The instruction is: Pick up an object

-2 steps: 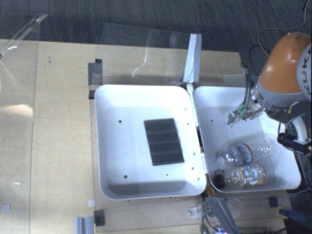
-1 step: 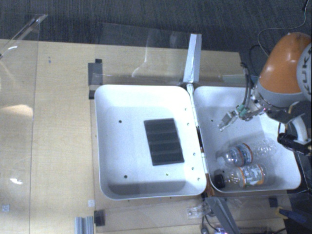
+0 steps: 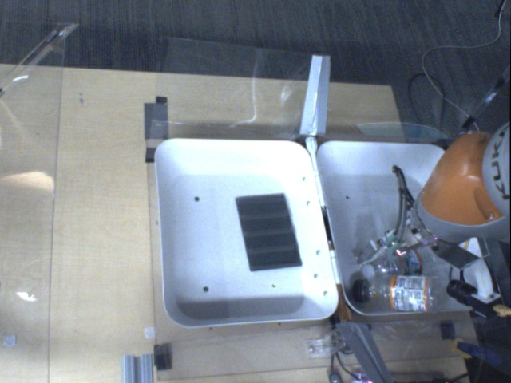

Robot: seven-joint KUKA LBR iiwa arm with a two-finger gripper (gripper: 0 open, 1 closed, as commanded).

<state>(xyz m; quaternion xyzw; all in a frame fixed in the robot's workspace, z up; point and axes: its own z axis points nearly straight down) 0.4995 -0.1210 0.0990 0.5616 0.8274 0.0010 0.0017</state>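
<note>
My bench [image 3: 88, 214] is pale wood, and a clear sheet [image 3: 32, 174] lies over its left part, catching glare. Two white bins sit on it side by side, touching along one edge. In the left bin [image 3: 180, 294] a black ribbed pad [image 3: 268, 231] lies flat near the middle, slightly turned. A grey metal bar [image 3: 315, 98] runs back from the seam between the bins. Small black brackets [image 3: 157, 118] sit at the left bin's far corner and beside its near corner. Beyond the bench lies dark carpet [image 3: 200, 10]. A thin cable [image 3: 447, 70] loops over it beyond the right bin [image 3: 351, 182].
</note>
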